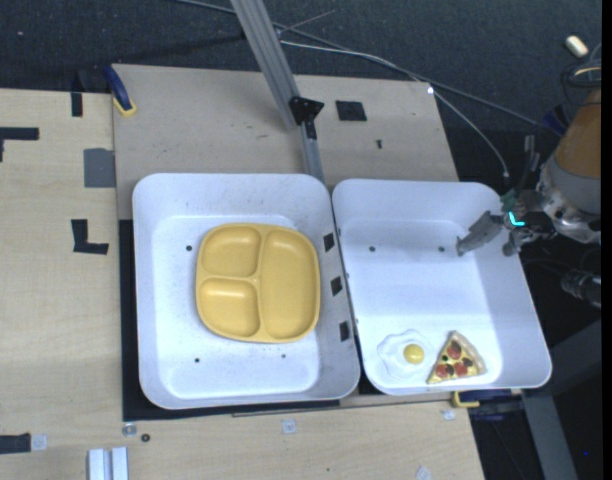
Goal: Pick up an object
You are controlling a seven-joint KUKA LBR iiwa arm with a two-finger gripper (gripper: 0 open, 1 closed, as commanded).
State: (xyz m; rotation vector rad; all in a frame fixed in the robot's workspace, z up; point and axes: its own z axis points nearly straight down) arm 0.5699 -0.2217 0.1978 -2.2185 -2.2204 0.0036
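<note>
In the right bin [386, 203], near its front edge, lie a toy fried egg [404, 350] and, beside it on the right, a toy pizza slice [457, 358]. A yellow divided plate [258, 282] rests in the middle of the left bin [166, 268]. My gripper [493, 238] hangs over the right bin's far right rim, well behind the egg and the pizza slice. It is open, with nothing between its fingers.
The arm's grey wrist and orange band [576, 158] stand just outside the right bin's right wall. A grey metal bar [271, 58] slants down to the gap between the bins at the back. Cables cross the dark floor behind the bench.
</note>
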